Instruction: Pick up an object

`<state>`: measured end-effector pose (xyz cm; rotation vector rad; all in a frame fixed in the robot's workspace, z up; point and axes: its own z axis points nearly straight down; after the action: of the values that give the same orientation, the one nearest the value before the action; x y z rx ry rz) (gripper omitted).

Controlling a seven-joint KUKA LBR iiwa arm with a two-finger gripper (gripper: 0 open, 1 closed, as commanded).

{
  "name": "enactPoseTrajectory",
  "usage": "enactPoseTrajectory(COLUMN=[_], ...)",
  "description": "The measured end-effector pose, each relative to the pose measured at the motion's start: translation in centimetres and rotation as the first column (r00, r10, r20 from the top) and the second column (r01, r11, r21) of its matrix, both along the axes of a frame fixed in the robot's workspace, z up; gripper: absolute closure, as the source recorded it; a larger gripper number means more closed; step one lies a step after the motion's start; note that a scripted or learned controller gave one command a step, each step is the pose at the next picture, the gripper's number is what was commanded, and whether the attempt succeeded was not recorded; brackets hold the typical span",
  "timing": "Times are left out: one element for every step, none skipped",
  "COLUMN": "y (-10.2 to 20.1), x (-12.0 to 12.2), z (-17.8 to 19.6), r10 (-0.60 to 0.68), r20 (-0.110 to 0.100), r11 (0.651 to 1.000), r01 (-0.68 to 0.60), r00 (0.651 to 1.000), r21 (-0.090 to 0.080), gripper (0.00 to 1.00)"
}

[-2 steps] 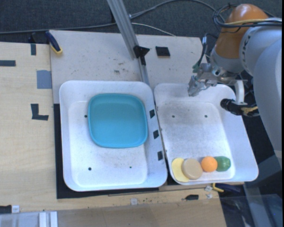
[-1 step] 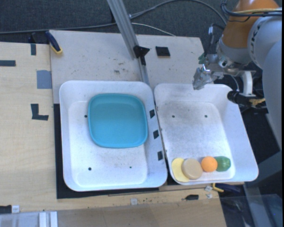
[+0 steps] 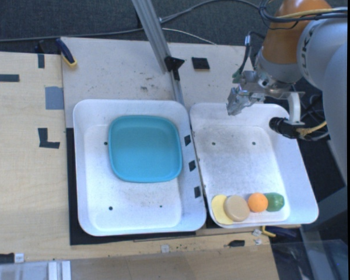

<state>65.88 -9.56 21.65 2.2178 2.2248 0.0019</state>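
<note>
My two-finger gripper hangs over the 12 o'clock rim of the shallow white right-hand bin, carrying nothing; whether it is open or shut I cannot tell at this slant. Below me the bin floor is bare and speckled. The things I could take lie in a row against the 6 o'clock wall, well apart from me: a flat pale-yellow disc, a round tan puck overlapping it, a small orange ball touching the puck, and a green rounded piece at the 3 o'clock end. Across the divider, at my 8 o'clock, the shallow white left-hand bin holds a square turquoise plastic plate.

I judge the crowding the main hazard: the four pieces touch, so a descent could land on two at once, or nudge the ball away. The wall just behind them could catch a finger and spoil the close. The flat disc offers little to pinch.
</note>
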Motion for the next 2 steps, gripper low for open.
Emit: enactPoseTrajectory(y=[5.2, 9.6], x=[-2.6, -5.8], z=[1.1, 0.7], r10=[0.001, 0.001], r20=[0.0, -0.002], r11=[1.0, 1.0], r01=[-0.001, -0.001], r00=[1.0, 1.0], r21=[0.0, 0.0], gripper=[1.0, 1.0])
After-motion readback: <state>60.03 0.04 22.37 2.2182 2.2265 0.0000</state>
